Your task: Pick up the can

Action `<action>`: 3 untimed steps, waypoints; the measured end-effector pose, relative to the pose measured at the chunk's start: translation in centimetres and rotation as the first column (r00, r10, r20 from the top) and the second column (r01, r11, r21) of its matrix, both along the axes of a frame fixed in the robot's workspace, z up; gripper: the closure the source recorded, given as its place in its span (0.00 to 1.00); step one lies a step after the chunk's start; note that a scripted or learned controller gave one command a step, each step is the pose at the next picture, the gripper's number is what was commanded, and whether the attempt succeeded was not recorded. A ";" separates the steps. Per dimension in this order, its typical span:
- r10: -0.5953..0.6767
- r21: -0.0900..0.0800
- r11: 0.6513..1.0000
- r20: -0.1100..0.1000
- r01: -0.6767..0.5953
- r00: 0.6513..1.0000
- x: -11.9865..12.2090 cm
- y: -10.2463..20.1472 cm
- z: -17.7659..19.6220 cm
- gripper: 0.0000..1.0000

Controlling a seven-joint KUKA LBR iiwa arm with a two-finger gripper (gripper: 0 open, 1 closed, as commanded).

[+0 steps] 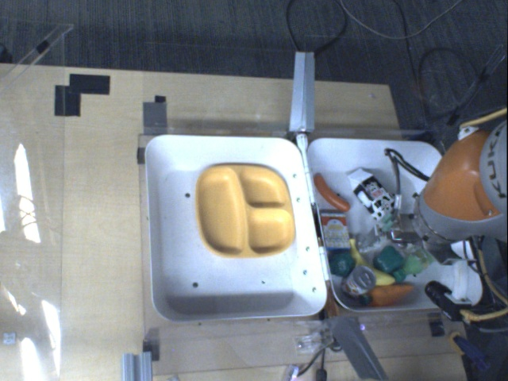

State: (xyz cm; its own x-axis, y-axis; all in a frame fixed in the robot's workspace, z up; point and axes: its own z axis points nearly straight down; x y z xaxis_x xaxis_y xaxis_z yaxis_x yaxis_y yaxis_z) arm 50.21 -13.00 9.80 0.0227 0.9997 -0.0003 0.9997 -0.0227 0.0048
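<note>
The can [359, 279] shows its round grey top near the front edge of the right bin [421, 151], wedged among other toys. My gripper [394, 227] hangs low over the middle of that bin, up and to the right of the can and apart from it. It sits over a cluster of green pieces [389, 259]. The grey arm with its orange band [464, 182] reaches in from the right and hides the bin's right side.
A yellow divided tray [244, 209] lies in the left bin [171, 228]. In the right bin are a red sausage [331, 193], a white and black pack [371, 192], a labelled box [336, 233], a yellow banana [384, 279] and an orange carrot [390, 294] beside the can.
</note>
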 end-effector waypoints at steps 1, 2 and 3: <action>0.209 -0.001 0.978 0.002 -0.209 0.978 -0.3 6.8 8.7 0.00; 0.457 -0.003 0.890 0.001 -0.457 0.890 1.2 2.2 7.5 0.00; 0.328 -0.018 0.945 0.030 -0.328 0.944 8.8 3.3 1.7 0.00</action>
